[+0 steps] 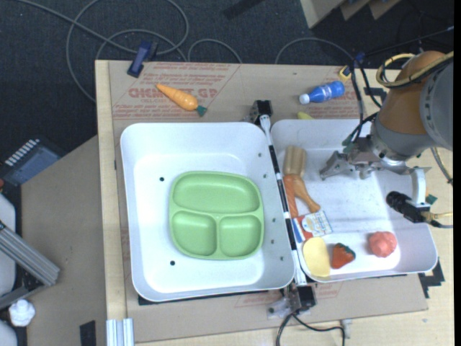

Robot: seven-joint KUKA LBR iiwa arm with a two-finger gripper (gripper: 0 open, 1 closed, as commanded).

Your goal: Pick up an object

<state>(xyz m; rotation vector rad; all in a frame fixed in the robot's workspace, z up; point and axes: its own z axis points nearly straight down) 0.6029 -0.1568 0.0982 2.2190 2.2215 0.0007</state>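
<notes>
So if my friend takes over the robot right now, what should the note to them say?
Gripper: hovering over the back of the right bin, nothing seen between its fingers; open or shut can't be judged.
Right bin holds: a toy hot dog along the left wall, a yellow piece, a strawberry and a pinkish-red ball near the front.
Left bin holds a green divided plate.
On the bench behind the bins: a toy carrot and a blue bottle.
Done: nothing picked yet.
Left: grab one object and lift it.
</notes>
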